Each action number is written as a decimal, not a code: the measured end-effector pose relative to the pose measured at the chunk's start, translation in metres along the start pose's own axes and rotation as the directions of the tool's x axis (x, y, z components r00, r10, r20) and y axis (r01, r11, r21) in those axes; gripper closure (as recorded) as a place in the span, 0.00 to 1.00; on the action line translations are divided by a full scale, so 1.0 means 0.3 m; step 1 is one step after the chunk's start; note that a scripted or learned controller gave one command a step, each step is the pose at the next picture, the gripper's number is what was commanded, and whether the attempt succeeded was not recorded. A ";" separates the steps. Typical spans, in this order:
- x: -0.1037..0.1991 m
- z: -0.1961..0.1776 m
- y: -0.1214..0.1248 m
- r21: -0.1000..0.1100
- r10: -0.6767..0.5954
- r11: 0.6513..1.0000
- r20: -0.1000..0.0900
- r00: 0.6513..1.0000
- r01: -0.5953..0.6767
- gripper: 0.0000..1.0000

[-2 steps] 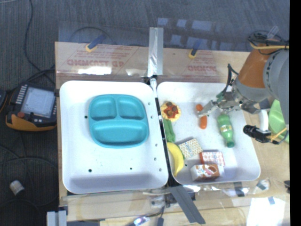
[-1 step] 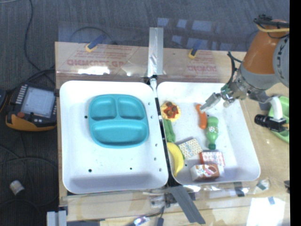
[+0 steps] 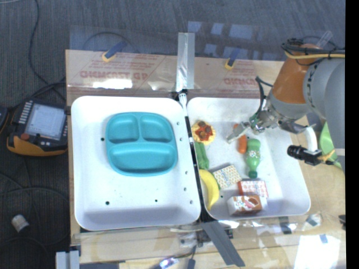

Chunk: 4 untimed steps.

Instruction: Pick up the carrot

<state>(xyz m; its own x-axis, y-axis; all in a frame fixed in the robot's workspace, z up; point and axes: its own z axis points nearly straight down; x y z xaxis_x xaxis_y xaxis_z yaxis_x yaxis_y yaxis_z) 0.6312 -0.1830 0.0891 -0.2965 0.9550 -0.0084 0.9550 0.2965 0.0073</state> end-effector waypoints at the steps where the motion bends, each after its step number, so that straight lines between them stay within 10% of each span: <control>1: 0.142 -0.051 0.118 0.008 0.062 0.998 -0.009 0.998 -0.062 0.00; 2: 0.060 -0.248 -0.210 0.010 0.061 0.998 -0.006 0.998 -0.061 0.00; 3: 0.046 -0.001 0.014 0.000 -0.066 0.998 0.001 0.998 0.066 0.00; 4: -0.116 -0.005 0.095 0.009 -0.095 0.995 -0.020 0.995 0.095 0.00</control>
<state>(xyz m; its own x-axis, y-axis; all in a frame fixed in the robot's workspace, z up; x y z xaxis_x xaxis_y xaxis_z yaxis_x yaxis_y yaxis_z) 0.6687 -0.2079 0.0913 -0.3857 0.9225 0.0105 0.9226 0.3858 -0.0025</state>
